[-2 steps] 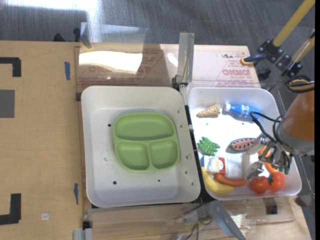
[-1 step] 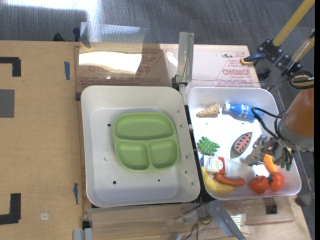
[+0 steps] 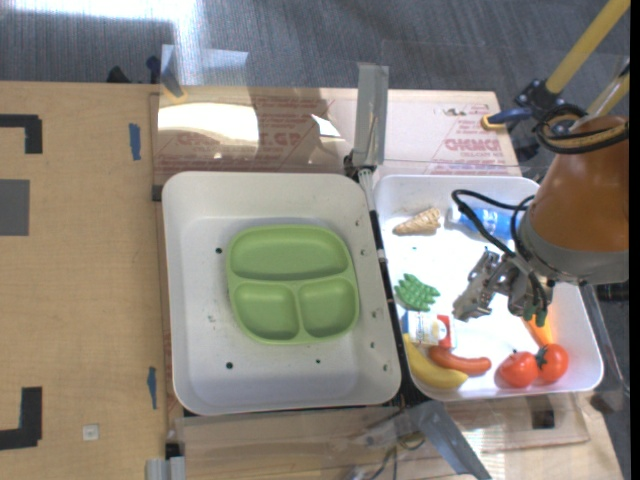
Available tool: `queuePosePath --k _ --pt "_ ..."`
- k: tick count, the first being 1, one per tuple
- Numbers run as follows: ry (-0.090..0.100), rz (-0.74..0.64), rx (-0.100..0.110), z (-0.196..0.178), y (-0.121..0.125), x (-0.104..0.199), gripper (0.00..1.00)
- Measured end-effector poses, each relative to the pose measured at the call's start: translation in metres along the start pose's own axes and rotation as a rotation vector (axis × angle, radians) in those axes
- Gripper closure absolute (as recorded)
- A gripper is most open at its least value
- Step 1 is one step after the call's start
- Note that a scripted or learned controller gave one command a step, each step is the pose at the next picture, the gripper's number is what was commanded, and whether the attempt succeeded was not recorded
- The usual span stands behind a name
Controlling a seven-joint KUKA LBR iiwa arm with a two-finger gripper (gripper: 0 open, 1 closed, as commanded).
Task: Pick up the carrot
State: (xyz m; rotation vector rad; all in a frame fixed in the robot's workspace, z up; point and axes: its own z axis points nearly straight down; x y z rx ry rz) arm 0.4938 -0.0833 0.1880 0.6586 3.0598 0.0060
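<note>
The carrot (image 3: 542,328) is a small orange piece lying in the right bin (image 3: 585,313), just above the red tomatoes (image 3: 530,366). Its upper end is hidden under my gripper. My gripper (image 3: 500,303) hangs low over the right part of this bin, open, with bare white bin floor showing between its fingers. The right finger (image 3: 527,296) stands at the carrot's upper end; whether it touches the carrot I cannot tell. The left finger (image 3: 474,300) is well clear of the carrot. Nothing is held between the fingers.
The right bin also holds a banana (image 3: 430,364), a red chili (image 3: 464,362), a green leafy toy (image 3: 416,292), a small carton (image 3: 428,328), a tan cone (image 3: 417,223) and a blue-white packet (image 3: 487,218). The left bin (image 3: 190,298) bears a green divided plate (image 3: 292,282).
</note>
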Motion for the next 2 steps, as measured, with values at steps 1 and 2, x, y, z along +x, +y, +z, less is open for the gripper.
queuePosePath --k 1,2 --pt "0.002 -0.169 0.007 -0.0117 -0.0917 -0.0267 1.00" --pt "0.004 -0.173 0.005 -0.0111 -0.0888 -0.0262 0.00"
